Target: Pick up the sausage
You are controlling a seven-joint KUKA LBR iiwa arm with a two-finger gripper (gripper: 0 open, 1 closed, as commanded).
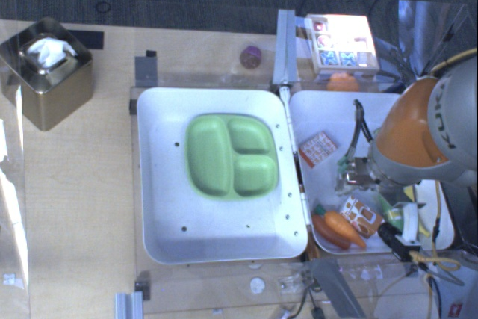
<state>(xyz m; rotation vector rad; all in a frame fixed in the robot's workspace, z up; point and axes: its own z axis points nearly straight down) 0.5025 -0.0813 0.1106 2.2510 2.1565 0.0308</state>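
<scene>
The sausage [334, 234] lies at the front of the right bin [323, 110], beside a carrot [349, 225]. The gripper [351, 177] hangs just above them, and nothing can be seen between its fingers. A small red packet [318, 148] lies nearby; its writing is too blurry to read. A green plate [230, 155] sits in the left bin [160, 183].

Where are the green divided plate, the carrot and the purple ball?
green divided plate [230, 155]: camera view, on the ridge between its compartments.
carrot [346, 227]: camera view, mid-body.
purple ball [251, 56]: camera view, its centre.
</scene>
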